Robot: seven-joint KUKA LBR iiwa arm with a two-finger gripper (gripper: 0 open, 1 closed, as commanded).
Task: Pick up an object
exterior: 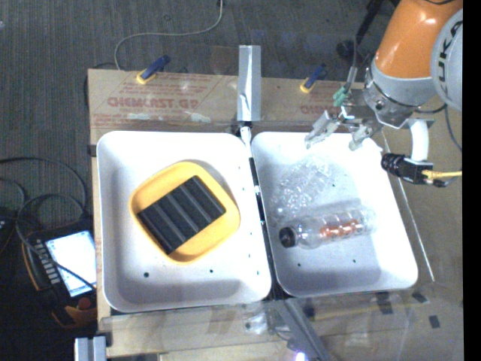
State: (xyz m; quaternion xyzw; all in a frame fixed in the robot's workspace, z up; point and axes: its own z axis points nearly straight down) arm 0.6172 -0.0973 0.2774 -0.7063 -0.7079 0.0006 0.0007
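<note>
My gripper [337,134] hangs over the far edge of the right bin [391,273], fingers spread open with nothing between them. Below it in that bin lies a clear plastic bottle [327,229] on its side, black cap to the left, with orange-red rings inside. A crumpled clear plastic piece [301,183] sits just beyond the bottle, nearer the gripper. In the left bin [120,277] rests a yellow tray-like object [186,210] with a black ribbed top.
A metal divider post [249,81] stands behind the seam between the bins. Cardboard [165,104] with two blue-and-yellow clamps lies behind them. A tablet and cables lie on the floor at left [68,258].
</note>
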